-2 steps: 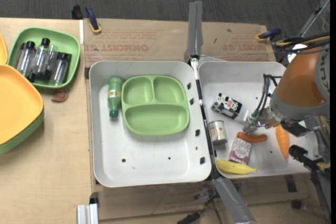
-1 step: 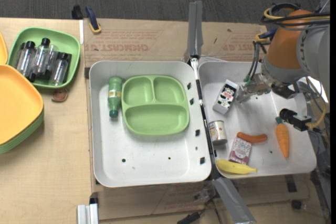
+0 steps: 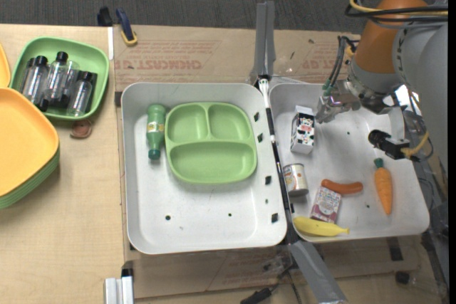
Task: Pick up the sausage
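The sausage (image 3: 342,187), reddish-orange and short, lies flat in the front half of the right bin (image 3: 406,224), just above a pink packet (image 3: 326,204). My gripper (image 3: 329,109) hangs over the back of that same bin, near its far left part, well behind the sausage and apart from it. It sits just right of a small white carton (image 3: 304,130). Nothing is seen held in it.
The right bin also holds a can (image 3: 294,179), a banana (image 3: 319,227) at the front edge and a carrot (image 3: 384,187) to the right. The left bin (image 3: 142,224) bears a green divided plate (image 3: 210,142) and a green bottle (image 3: 154,130). A green tray of bottles (image 3: 60,78) and yellow plates (image 3: 25,146) stand far left.
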Robot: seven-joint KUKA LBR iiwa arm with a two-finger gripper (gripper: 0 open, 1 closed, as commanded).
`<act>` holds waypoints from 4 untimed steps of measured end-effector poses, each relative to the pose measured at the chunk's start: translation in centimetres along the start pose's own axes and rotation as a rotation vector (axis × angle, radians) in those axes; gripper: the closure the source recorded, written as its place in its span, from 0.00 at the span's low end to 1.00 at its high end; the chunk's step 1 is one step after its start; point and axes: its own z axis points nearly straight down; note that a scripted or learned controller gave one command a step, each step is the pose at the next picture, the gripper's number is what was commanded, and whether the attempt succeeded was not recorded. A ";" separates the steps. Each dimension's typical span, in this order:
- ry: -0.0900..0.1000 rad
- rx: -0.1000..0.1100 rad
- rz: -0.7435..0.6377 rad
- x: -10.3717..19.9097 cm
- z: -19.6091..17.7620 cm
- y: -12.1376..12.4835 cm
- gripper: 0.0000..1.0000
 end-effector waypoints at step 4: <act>0.003 0.003 -0.271 -2.9 1.6 -17.5 1.00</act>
